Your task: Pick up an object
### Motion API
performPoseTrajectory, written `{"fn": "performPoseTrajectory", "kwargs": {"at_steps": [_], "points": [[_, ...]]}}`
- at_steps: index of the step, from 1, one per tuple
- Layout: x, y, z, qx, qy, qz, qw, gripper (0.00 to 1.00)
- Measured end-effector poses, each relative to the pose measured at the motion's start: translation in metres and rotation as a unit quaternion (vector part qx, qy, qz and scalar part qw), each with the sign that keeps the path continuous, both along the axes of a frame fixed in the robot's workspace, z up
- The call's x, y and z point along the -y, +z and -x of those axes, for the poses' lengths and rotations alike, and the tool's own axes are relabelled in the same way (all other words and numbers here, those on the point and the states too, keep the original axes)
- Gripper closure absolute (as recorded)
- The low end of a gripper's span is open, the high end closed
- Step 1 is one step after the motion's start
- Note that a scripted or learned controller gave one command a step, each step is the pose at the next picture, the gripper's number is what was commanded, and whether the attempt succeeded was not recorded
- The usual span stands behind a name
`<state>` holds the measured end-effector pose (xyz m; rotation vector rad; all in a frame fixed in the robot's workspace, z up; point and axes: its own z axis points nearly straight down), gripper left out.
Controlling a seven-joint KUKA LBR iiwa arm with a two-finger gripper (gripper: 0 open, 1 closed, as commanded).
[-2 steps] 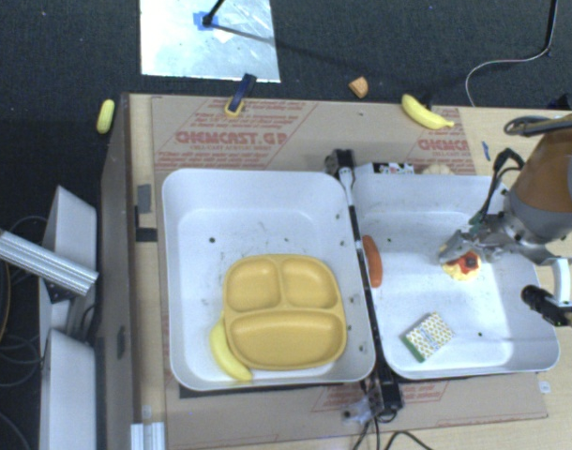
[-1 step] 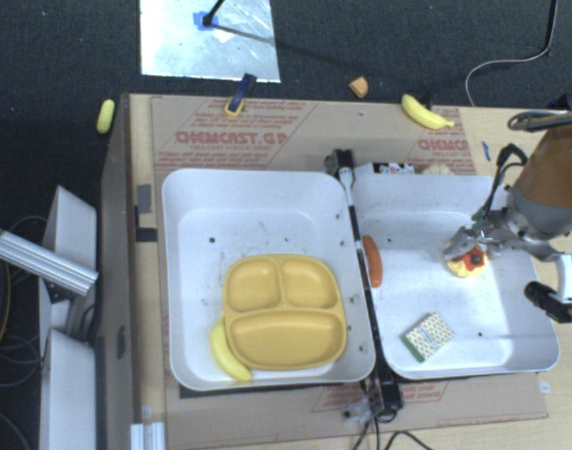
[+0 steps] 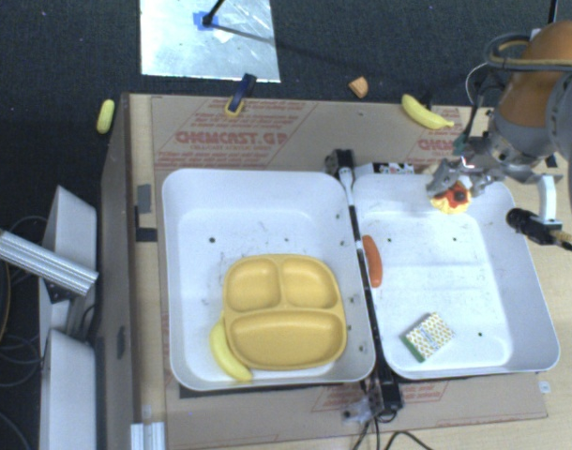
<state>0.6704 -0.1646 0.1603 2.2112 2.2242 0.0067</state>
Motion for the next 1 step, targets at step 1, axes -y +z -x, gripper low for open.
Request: {"fn": "performPoseTrajectory", "kwargs": {"at_steps": [1], "points": [[-0.0751,0.0358,0.0009,-0.001,0.0,-0.0007,1.0,1.0]]}}
